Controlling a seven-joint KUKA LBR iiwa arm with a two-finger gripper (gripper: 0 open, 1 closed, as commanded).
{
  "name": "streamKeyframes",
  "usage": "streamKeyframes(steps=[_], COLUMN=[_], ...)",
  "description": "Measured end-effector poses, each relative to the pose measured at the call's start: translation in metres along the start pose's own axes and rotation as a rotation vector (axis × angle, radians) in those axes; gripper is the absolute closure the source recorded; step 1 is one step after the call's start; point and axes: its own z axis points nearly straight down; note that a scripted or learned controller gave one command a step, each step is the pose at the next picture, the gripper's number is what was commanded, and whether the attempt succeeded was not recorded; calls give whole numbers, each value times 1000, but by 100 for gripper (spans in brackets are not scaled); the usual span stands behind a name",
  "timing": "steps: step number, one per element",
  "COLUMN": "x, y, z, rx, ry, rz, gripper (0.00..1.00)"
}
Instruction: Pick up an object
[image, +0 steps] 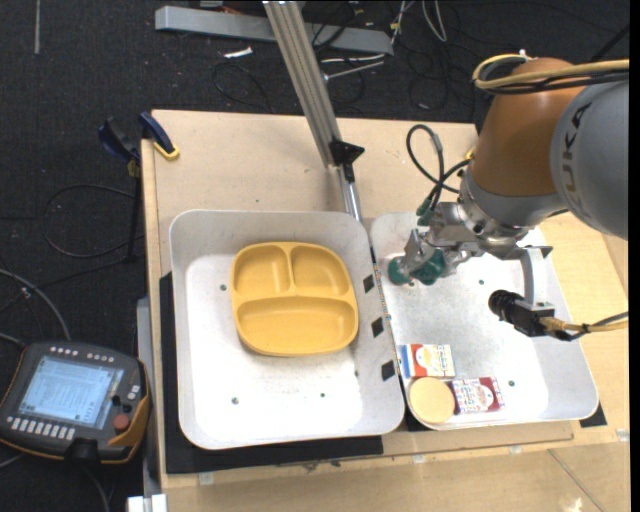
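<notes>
Two shallow white bins sit side by side below you: the left bin (200, 400) carries a yellow three-compartment plastic plate (294, 298), and the right bin (570, 385) holds the loose items. Your arm's two-finger gripper (425, 262) hangs low over the right bin's far-left corner, with a small teal-green object (415, 270) right at its tip. Whether that object is truly clamped you cannot tell, since the wrist hides the contact.

The other candidates lie toward the bin's near edge, well apart from the gripper: a small white carton with red and yellow print (426, 359), a round tan disc (433, 399) and a red-and-white packet (476, 394) just beside it. The teal object is by far the nearest.
</notes>
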Motion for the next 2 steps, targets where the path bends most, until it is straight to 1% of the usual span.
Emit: streamKeyframes(steps=[2], x=[87], y=[-45], z=[19], rx=[1], ry=[-1], rz=[1], gripper=[100])
